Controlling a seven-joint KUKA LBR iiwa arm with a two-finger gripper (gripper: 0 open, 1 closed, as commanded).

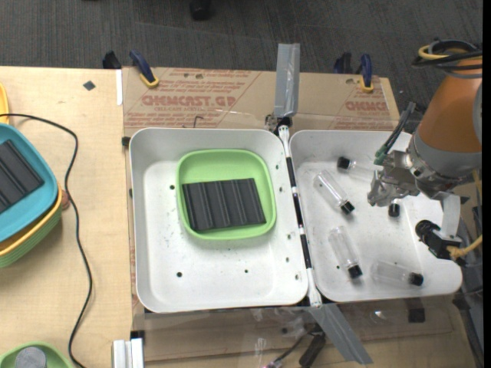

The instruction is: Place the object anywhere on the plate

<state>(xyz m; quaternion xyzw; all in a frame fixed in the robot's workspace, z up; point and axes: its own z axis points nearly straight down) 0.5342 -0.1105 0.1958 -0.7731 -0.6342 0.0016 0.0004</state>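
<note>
Wooden bench (61, 297), two white bins. Green plate (227, 163) in left bin (153, 228). Claw (386, 192) over right bin (437, 286), finger state indeterminable. Risk: clear vials (334, 192) round, slippery; missed grasp or roll-away likely.

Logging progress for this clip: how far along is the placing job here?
Nothing looks placed yet: the green plate in the left bin carries only its dark ribbed insert. The gripper is low in the right bin, among clear vials; whether it holds one is unclear. Left: secure a vial, carry it over, set it on the plate.
</note>
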